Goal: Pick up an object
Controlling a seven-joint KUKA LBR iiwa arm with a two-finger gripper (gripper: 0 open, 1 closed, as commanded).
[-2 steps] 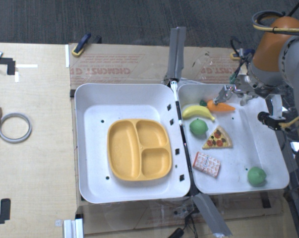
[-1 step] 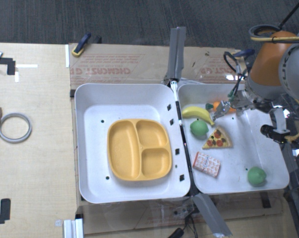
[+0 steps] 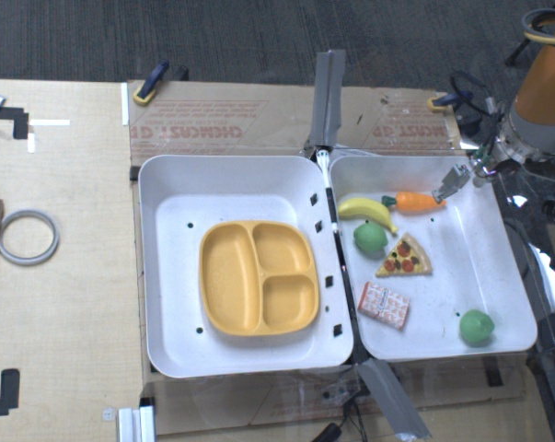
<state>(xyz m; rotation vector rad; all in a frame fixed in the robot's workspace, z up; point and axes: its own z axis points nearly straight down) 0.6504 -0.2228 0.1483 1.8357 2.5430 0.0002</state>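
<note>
lying nearest in the right bin (image 3: 509,247) is a round green ball (image 3: 477,327) with a smooth skin, close to the front right corner. a little farther and to the left is a flat rectangular cracker (image 3: 384,304), pink-red with pale spots, and behind it a flat triangular pizza slice (image 3: 405,257) with a yellow crust edge. just beside the slice, a second green ball (image 3: 370,238) touches a curved yellow banana (image 3: 365,211), which looks like smooth plastic. behind them lies the carrot (image 3: 416,203), an orange tapered piece with a small green top; its long axis runs left to right, the green end pointing to the left and the orange end toward the gripper (image 3: 452,183). the gripper comes from the right, over the far right part of this bin, and its metal tip is at the right end of the carrot; how wide it is open i cannot tell, and nothing is seen held. in the left bin (image 3: 167,265) sits a glossy yellow plate (image 3: 259,277) with three compartments and rounded corners.
</note>
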